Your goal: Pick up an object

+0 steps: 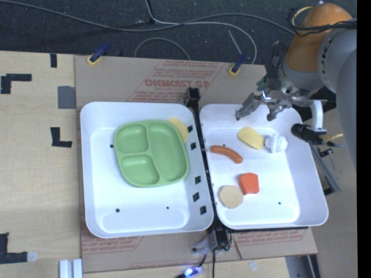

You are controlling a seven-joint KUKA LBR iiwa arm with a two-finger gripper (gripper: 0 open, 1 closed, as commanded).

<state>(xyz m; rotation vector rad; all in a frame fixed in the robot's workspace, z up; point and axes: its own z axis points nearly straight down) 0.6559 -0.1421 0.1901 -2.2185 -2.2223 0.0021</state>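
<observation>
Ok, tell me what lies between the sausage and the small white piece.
In the camera view, the yellow piece lies between the sausage and the small white piece.

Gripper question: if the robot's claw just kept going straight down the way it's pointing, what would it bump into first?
Probably the bare white floor of the right bin near its back edge. The gripper hangs open above that spot, and the yellow food piece looks slightly nearer the camera, though depth is hard to judge.

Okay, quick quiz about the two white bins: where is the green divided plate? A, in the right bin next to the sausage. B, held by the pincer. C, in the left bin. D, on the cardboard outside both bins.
C: the green divided plastic plate lies flat inside the left shallow white bin, while the small brown sausage lies in the right shallow white bin.
</observation>
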